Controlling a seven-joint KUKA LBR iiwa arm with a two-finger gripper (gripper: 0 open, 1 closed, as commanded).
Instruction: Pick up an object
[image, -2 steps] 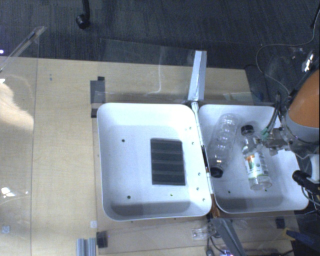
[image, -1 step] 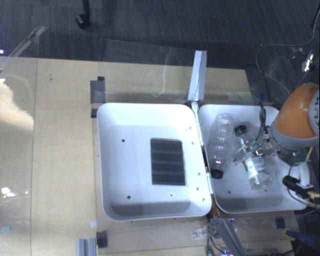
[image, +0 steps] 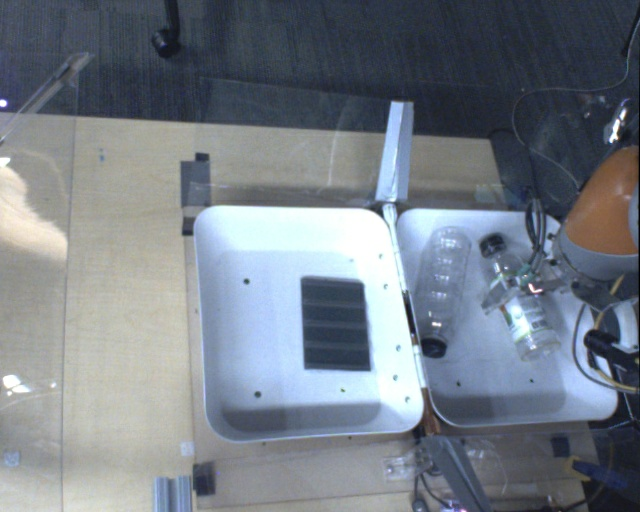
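On the right side of the frame the arm (image: 605, 215) hangs over the right bin (image: 470, 400), its gripper (image: 515, 285) low among the clutter. How far the fingers are apart cannot be told — they blur into a clear bottle (image: 525, 315) lying on the bin floor just beneath them. A second clear bottle (image: 440, 285) with a black cap lies near the bin's left wall, and a small black cap (image: 492, 243) sits above. The left bin (image: 225, 300) holds a dark ridged block (image: 335, 322) at its centre. The risk — smooth, round, see-through plastic may roll or squirt out as the fingers close, leaving nothing lifted.
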